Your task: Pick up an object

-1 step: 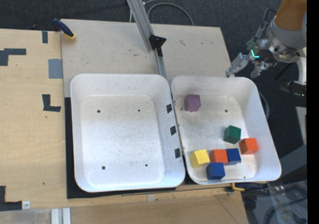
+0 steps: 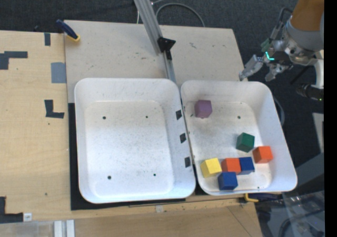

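Toward the right bin's (image 2: 274, 105) far side sat a purple block (image 2: 203, 108), standing alone; we judged it light, rigid, best pinched across flat opposite faces. Other blocks clustered at the near edge. Beyond the rim, the gripper (image 2: 259, 70) hung spread, holding nothing.

arm (image 2: 308, 9): cut off by the top and right edges
metal pole (image 2: 145, 7): top end leaves the frame
blue cube (image 2: 227, 180): partly covers the orange cube (image 2: 230, 165)

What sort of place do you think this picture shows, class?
Probably a robot lab or test bench. A robot arm with a claw hangs beside two white bins, and small coloured blocks lie in the right one, like practice pieces.
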`<action>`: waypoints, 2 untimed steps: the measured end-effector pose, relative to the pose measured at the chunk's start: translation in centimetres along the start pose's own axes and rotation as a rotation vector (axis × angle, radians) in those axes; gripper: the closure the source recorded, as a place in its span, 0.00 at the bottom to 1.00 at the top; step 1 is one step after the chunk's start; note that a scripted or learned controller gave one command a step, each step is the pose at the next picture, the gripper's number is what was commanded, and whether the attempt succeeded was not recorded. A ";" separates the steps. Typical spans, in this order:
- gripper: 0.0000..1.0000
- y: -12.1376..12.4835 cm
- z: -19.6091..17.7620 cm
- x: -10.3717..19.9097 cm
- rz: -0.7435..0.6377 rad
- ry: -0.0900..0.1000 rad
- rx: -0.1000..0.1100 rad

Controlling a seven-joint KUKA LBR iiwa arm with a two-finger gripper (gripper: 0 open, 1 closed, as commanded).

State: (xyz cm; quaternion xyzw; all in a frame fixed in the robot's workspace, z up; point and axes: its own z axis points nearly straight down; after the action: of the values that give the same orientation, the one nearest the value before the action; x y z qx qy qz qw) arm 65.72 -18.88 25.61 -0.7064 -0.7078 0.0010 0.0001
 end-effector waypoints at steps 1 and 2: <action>0.00 0.6 5.7 0.9 0.000 0.002 0.005; 0.00 0.5 9.8 1.3 0.000 0.000 -0.001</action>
State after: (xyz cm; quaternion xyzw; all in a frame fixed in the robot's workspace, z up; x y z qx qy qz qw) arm 66.17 -17.55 15.80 -0.7064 -0.7078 0.0008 -0.0001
